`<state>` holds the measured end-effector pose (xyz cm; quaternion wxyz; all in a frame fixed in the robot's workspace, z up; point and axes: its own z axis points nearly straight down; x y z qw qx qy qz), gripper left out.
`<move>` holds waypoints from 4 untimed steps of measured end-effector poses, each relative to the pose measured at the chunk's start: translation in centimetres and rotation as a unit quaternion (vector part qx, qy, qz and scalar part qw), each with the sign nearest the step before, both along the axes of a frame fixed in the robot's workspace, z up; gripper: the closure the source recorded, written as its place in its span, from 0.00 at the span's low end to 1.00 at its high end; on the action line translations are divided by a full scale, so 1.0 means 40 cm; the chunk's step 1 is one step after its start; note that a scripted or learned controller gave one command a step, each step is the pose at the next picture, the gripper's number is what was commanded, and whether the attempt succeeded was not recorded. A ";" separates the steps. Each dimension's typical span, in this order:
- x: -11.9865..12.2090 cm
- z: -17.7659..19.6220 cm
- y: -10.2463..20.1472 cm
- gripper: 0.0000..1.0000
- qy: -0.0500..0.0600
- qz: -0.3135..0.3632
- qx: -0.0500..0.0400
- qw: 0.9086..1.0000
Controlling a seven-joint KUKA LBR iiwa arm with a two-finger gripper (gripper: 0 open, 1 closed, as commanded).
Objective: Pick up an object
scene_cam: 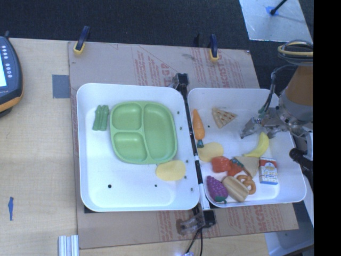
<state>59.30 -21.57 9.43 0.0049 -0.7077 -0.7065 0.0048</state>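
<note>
Gripper (259,126) hangs by the banana (258,145); its fingertips blur together.

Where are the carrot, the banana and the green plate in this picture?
carrot (197,124): camera view, middle of its orange body.
banana (259,145): camera view, middle of its yellow curve.
green plate (158,126): camera view, floor of its large right compartment.

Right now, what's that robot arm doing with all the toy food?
The claw hangs low over the right bin, just above the banana and beside the sandwich wedge. It holds nothing. The carrot, the grapes and the hot dog lie in that bin too. The left bin has a green tray, a green bean and a yellow chip.
</note>
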 end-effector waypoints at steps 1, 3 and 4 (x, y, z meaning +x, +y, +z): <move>-0.142 0.031 0.031 0.00 -0.003 0.002 0.001 1.000; 0.047 0.193 0.264 1.00 -0.010 0.008 0.001 1.000; 0.035 0.184 0.247 0.00 -0.005 0.003 0.000 1.000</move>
